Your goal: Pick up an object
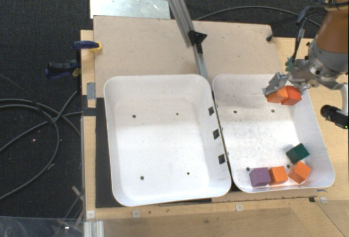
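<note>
My gripper [286, 87] reaches in from the right over the far right part of the right bin [256, 127]. An orange block [285, 96] sits between its grey fingers [272, 87], and the gripper is shut on it. In the bin's near right corner lie a dark green block [298, 152], a purple block [259, 176] and two more orange blocks [278, 175] [299, 172], close together.
The left bin [158, 138] stands beside the right one, with black clips along their shared edge. A slanted metal pole [180, 7] crosses the back of the bench. Clamps sit at the bench's left edge [87, 45].
</note>
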